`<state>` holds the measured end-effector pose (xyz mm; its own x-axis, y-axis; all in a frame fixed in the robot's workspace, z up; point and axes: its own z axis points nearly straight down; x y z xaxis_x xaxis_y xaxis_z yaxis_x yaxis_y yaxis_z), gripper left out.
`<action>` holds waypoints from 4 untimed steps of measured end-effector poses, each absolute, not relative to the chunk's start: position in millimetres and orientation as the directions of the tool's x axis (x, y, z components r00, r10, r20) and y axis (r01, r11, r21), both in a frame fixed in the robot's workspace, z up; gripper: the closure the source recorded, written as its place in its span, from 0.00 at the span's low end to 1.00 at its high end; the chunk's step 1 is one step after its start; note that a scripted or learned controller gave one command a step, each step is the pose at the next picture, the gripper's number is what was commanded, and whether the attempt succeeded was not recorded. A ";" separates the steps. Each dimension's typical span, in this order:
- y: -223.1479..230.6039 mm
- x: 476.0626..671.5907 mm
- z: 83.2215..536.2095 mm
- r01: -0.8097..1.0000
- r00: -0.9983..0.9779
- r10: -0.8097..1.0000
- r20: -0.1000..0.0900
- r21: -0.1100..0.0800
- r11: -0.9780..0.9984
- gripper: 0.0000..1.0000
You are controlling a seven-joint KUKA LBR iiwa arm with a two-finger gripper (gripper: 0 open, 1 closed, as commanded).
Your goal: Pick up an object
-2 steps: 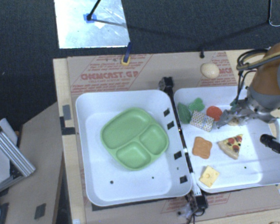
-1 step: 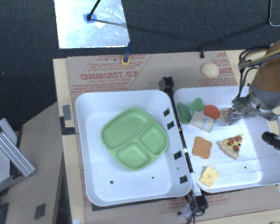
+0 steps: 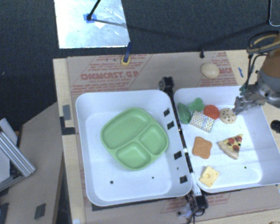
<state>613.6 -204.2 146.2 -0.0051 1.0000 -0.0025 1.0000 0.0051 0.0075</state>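
— Gripper [image 3: 240,104] first: where does it sit?

— Over the upper right part of the right shallow white bin [image 3: 270,158], at the end of the grey arm with the orange band [image 3: 275,68]; its tips hang just beside a round speckled cookie [image 3: 227,115]; whether the claw is wide or narrow I cannot tell, since the tips are too small and blurred; nothing shows between them.

— And the cookie, how does it look?

— Pale beige disc with dark specks, lying flat on the bin floor near the upper right; just left of it lies a round red tomato-like piece [image 3: 211,111]; touching or not, I cannot say.

— What else shares that bin?

— A dark green leafy piece [image 3: 185,112] near the upper left corner, with a lighter green one [image 3: 196,103] beside it; a white speckled block [image 3: 202,121] below them; an orange square cracker-like piece [image 3: 202,147] in the middle; a pizza slice with red toppings [image 3: 231,145] to its right; a yellow cheese-like square [image 3: 209,176] near the bottom edge.

— The other bin?

— The left white bin [image 3: 93,137] holds a light green divided plastic plate [image 3: 134,138] with three compartments; it lies tilted in the middle.

— Anything outside the bins?

— A beige egg-shaped object [image 3: 210,70] rests on the cardboard sheet [image 3: 107,73] above the right bin.
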 end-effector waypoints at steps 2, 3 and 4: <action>-200.7 622.7 227.4 1.000 -0.007 1.000 -0.002 0.006 0.007 1.00; -155.7 603.6 227.3 1.000 -0.009 1.000 0.001 0.001 0.009 1.00; -102.1 592.1 237.4 1.000 -0.010 1.000 0.002 0.002 0.010 1.00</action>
